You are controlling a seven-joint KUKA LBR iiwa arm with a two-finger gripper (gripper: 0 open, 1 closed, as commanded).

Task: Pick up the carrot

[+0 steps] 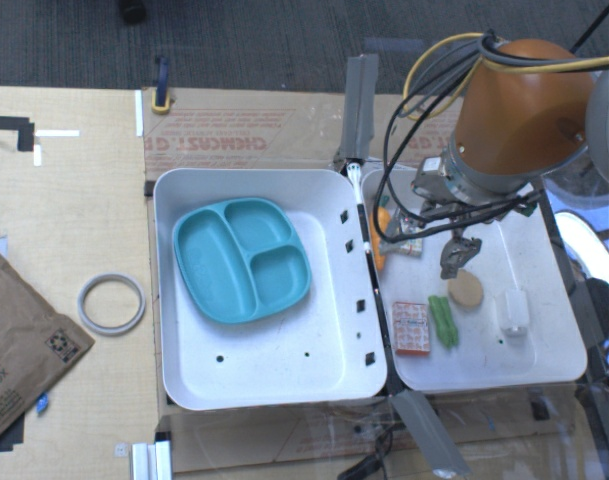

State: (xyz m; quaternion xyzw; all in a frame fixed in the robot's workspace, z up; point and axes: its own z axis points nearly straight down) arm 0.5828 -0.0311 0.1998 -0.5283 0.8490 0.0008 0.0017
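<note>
While the pick is not yet made, the grey arm with its domed orange band (519, 98) hangs over the right shallow white plastic bin (544, 353), and the whole of the task appears to remain: closing on the carrot and lifting it. Largest of the loose items, the turquoise three-compartment plastic plate (242, 258) lies smooth and glossy in the left white bin (184, 368). Outside the bins, a grey ring of tape (111, 302) rests flat on the pale wooden bench (64, 218). Within the right bin lie a red-and-white printed flat packet (411, 327), a round tan disc (466, 290), a small translucent white block (513, 310) and a ridged green pod-shaped piece (443, 321), all apart from one another except the pod, which sits just beside the packet. The slim orange carrot (380, 236), tapered and matt, lies along the bin's left wall, partly hidden by cabling. The dark metal two-finger gripper (460, 255) hovers near it, to its right, just above the disc; nothing shows between the fingers, and whether they are open or closed cannot be told.
</note>
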